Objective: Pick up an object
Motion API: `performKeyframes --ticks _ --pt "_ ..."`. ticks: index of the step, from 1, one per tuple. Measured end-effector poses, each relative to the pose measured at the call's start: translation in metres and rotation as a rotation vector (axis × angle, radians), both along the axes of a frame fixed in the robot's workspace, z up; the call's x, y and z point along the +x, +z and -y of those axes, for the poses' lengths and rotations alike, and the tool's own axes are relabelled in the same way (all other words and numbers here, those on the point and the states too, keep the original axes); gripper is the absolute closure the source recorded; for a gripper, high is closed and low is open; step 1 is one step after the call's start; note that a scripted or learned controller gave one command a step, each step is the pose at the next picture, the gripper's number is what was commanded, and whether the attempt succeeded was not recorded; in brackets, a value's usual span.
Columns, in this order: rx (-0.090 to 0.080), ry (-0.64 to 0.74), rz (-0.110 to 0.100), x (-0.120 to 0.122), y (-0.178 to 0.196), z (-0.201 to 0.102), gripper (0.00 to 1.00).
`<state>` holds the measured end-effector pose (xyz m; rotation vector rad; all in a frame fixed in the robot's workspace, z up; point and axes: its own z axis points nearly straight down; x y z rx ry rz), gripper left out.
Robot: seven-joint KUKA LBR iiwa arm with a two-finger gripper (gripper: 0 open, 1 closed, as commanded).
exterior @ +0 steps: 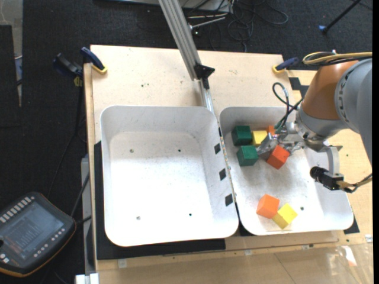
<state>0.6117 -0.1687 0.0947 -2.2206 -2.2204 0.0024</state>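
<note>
We see a dark carpeted floor [47,16] around the bench on all sides. The bench top [148,70], pale wood with small dark specks, fills the centre of the frame. Blue-and-yellow clamps [93,60] grip its upper left and upper right corners. A slanted aluminium rail [177,25] runs down from top centre. Black cables [249,10] trail across the floor at upper right. A teach pendant [29,232] lies at lower left. Lighting is even and soft.

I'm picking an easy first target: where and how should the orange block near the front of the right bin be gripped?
Take the orange block from above, across its two free flat sides. A yellow block touches its right lower side, so avoid closing the pincer on that face. Its flat top and the open floor around it favour a straight descent.
</note>
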Motion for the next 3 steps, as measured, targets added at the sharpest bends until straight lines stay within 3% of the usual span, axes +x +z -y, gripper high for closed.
performKeyframes --ticks 1,3 --pt "-0.001 0.0 0.004 0.001 0.011 0.0 1.0" --pt "-0.003 0.003 0.011 0.007 0.138 -0.007 1.0"
